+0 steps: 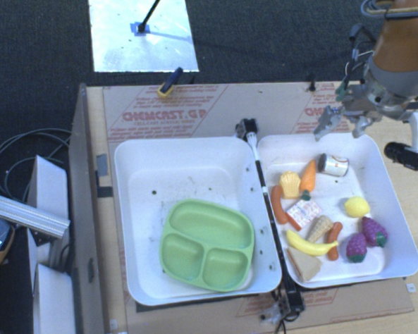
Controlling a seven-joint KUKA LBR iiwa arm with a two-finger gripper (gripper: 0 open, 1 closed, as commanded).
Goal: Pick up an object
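Green tray (208,244) is sitting in the left bin (135,167); toy foods are crowding the right bin (395,208), banana (307,244) near its front edge; gripper (343,122) is hovering released over its back edge.

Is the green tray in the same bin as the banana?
No, the green tray lies in the left bin; the banana lies in the right bin.

Toy foods (318,216) lie jumbled in the right bin (399,207). A banana (307,244) and two purple berries (365,239) lie toward its front edge, a carrot (308,176) and small can (333,164) toward its back edge.
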